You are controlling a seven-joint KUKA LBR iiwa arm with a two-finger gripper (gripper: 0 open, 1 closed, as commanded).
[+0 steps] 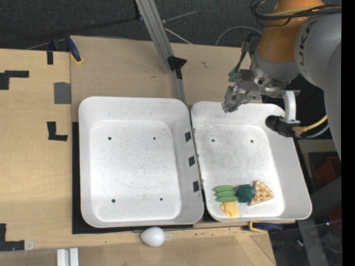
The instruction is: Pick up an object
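Small toy foods lie in the near corner of the right bin: a green pea pod, a dark green broccoli piece, a pizza slice and a yellow piece. My gripper hangs above the far rim of the right bin, well away from the toys. Nothing shows between its fingers.
The left bin sits beside the right one, a black hinge strip between them. A white egg-shaped object rests on the bench in front of the left bin. A grey metal bar slants in from the top.
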